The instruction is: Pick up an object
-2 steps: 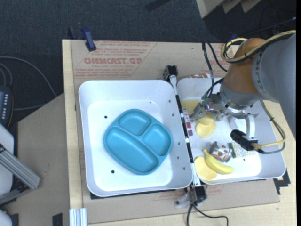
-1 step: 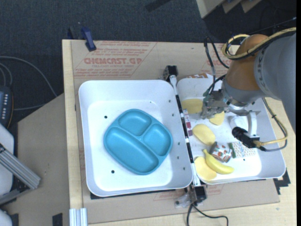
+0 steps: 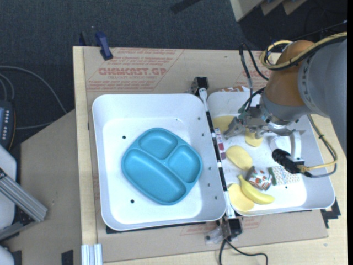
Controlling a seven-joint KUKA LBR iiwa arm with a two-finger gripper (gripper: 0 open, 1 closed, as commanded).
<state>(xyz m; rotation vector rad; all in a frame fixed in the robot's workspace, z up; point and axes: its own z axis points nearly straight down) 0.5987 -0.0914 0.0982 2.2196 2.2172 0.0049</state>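
My gripper [image 3: 255, 127] hangs low over the upper middle of the right bin [image 3: 320, 195], under the grey arm with its orange band [image 3: 287, 73]. Directly below it lies a small yellow object [image 3: 254, 141], partly hidden by the gripper; whether the two touch is unclear. A pale yellow piece [image 3: 223, 122] sits to the gripper's left by the bin's wall. Nearer the front are a yellow oval fruit [image 3: 239, 157], a banana [image 3: 258, 194], a round yellow fruit [image 3: 239, 200] and a small colourful packet [image 3: 260, 177].
The left bin [image 3: 110, 115] holds a blue divided plate [image 3: 161, 164]. A patterned card [image 3: 282, 175] lies in the right bin beside the packet. Cables [image 3: 317, 167] trail from the wrist across the right bin's right side.
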